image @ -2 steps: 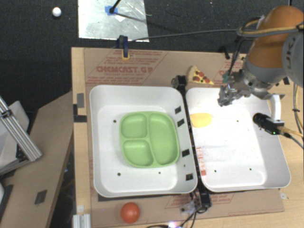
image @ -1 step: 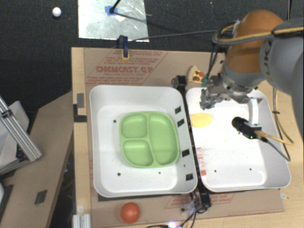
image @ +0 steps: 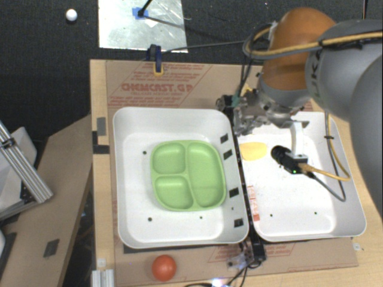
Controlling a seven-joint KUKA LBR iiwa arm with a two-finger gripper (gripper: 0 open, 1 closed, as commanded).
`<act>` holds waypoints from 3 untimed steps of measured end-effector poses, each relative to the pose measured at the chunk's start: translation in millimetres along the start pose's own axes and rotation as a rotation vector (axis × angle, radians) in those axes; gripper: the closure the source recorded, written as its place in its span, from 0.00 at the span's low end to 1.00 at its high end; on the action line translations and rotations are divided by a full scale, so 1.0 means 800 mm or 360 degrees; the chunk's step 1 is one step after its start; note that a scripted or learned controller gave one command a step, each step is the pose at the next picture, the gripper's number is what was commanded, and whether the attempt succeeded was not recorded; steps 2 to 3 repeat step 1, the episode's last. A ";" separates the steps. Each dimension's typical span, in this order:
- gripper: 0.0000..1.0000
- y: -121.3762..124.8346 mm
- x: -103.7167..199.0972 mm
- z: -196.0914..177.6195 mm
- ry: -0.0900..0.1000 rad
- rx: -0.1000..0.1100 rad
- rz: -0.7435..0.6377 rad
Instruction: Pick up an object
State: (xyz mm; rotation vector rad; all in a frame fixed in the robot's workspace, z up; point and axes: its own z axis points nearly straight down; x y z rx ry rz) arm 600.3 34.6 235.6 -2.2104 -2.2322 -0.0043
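Gripper (image: 246, 126) hovers by the yellow piece (image: 253, 151) in the right bin (image: 311, 220) — approach step, grip state unclear; next, descend onto it.

Lighting is bright and even from above. Both white bins (image: 179, 121) read near overexposed, with soft shadows along their inner walls. My arm (image: 347, 70) is slightly blurred and casts a faint shadow on the right bin. The foil sheet (image: 140, 17) shows dull glare. The dark backdrop holds little detail.
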 end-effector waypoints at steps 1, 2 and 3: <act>1.00 0.000 0.072 0.017 0.0001 0.0003 -0.0001; 1.00 0.000 0.072 0.017 0.0001 0.0003 -0.0001; 1.00 0.000 0.072 0.017 0.0001 0.0003 -0.0001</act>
